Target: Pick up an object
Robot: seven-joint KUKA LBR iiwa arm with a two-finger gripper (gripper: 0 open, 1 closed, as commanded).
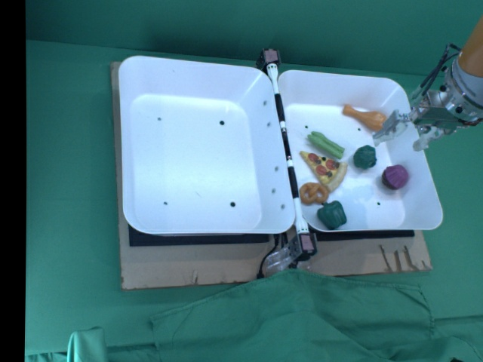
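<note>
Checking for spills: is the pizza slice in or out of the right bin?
In. The pizza slice lies flat on the right bin's floor.

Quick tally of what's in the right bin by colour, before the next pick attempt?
Green: 3 — beans, broccoli, pepper
Orange/brown: 2 — drumstick, pretzel
Purple: 1 — purple piece
Multicolour: 1 — pizza slice
Total: 7

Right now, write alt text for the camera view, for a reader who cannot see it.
The end effector hangs over the right bin, beside a chicken drumstick. That bin also holds green beans, a pizza slice, a pretzel and a green pepper.
</note>
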